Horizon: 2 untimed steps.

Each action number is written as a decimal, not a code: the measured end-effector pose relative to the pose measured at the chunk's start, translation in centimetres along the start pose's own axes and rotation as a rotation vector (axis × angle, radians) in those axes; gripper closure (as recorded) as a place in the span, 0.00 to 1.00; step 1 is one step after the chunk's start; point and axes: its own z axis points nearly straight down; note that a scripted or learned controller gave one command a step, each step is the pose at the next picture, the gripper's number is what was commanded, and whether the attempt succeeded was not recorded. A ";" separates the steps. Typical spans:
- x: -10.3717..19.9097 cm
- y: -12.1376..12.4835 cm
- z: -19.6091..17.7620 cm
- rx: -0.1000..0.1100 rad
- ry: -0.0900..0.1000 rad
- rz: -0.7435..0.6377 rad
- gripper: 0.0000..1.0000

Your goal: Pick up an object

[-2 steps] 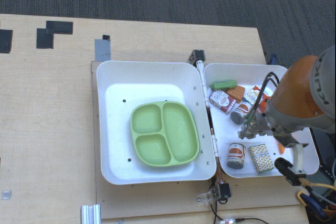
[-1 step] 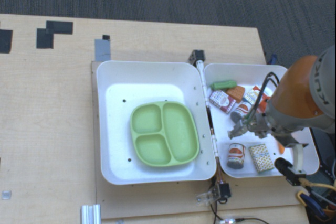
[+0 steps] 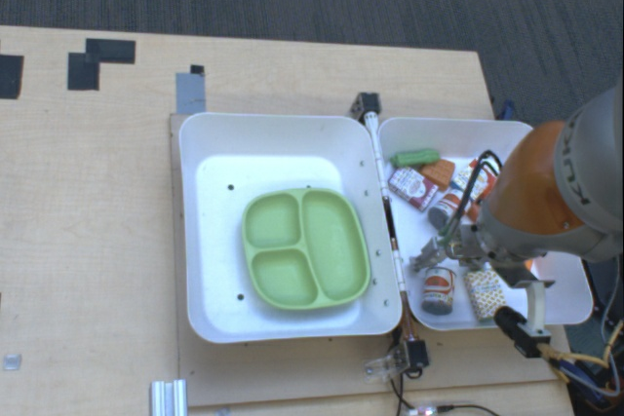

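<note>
1. The arm comes in from the right of the frame and bends down over the right bin, its orange band sitting over that bin's middle.
2. The gripper hangs low in the lower left part of the right bin, near the wall shared with the left bin.
3. How the jaws stand cannot be told: the wrist hardware hides them, and nothing shows clearly between them.
4. The nearest candidate is a small can, lying just below the gripper in the frame, towards the bin's lower edge. Its long axis appears to run roughly up and down the frame, though it is small and blurred.
5. A patterned packet lies just right of the can, partly under the arm.
6. Further up the bin sit a green object, a red and white packet and an orange item, all well apart from the gripper.
7. The left bin holds a green divided plate.
8. In my judgement, the coming move turns on a short shift down-frame onto the can, with the jaws closing across its narrow width.
</note>
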 end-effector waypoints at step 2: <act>0.1 0.2 -1.1 -0.006 0.000 -0.001 0.00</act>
